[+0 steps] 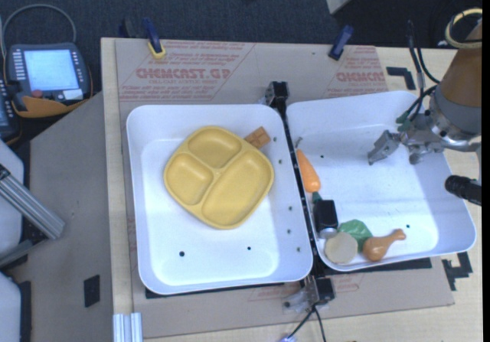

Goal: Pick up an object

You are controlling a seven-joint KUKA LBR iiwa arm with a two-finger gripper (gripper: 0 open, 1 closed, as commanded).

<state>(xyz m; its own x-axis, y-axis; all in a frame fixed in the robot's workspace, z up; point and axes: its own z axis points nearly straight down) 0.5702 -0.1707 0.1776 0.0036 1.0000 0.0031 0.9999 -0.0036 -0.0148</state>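
My gripper (398, 152) hangs over the upper right part of the right bin (429, 203), open, with nothing between its fingers (380, 151). An orange carrot (308, 172) lies along that bin's left wall, well to the gripper's left. Below it sit a small black block (325, 214), a green leafy piece (356, 229), a beige round piece (341, 249) and a brown drumstick (383, 244), all in the bin's near left corner. In the left bin (153, 241) rests a yellow divided plate (220, 176) with a small brown block (257, 136) at its far right edge.
The bins stand on a cardboard sheet (115, 180) held by blue clamps (155, 38) at the back. A handheld screen unit (46, 76) lies off the bench at the left. Bare white floor lies under the gripper.
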